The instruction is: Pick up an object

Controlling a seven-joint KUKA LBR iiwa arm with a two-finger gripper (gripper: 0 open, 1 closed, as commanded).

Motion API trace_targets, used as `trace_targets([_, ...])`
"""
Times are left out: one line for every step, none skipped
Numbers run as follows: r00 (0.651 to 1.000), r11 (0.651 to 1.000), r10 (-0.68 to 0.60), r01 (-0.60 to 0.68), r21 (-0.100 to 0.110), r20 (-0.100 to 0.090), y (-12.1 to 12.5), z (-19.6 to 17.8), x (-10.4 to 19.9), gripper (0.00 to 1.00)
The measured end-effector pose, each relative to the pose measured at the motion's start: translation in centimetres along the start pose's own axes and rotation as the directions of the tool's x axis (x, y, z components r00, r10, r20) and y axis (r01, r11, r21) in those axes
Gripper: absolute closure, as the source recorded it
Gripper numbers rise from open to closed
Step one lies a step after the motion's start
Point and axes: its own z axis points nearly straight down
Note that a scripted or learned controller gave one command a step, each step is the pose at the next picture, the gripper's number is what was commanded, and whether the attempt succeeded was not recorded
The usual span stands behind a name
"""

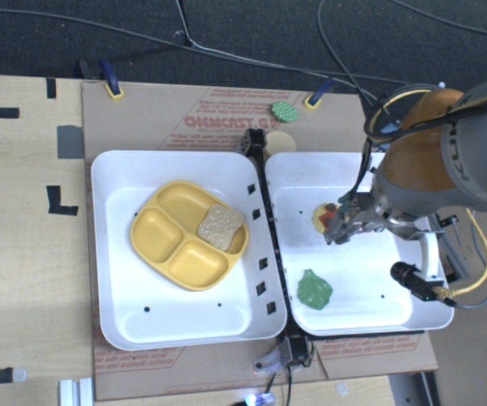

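My tabletop (24,227) carries a cardboard sheet (218,117) with red print too faint to read. On it, the left bin (117,176) holds a yellow divided plate (163,231) bearing a tan biscuit-like piece (221,227). In the right bin (311,176) lies a green object (314,289). My fingers (338,225) sit by a small yellow-red object (323,218), partly hidden; whether they are parted, I cannot tell

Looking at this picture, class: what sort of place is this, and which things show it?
Probably a robotics lab test bench: a robot arm reaching over two white bins, toy-like items such as a yellow divided plate, and loose cables.
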Motion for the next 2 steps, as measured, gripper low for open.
trace_targets([1.000,1.000,-0.001,0.001,0.000,0.000,-0.6,-4.7,0.6,1.00])
trace_targets([1.000,1.000,-0.001,0.001,0.001,0.001,-0.5,-8.9,0.6,1.00])
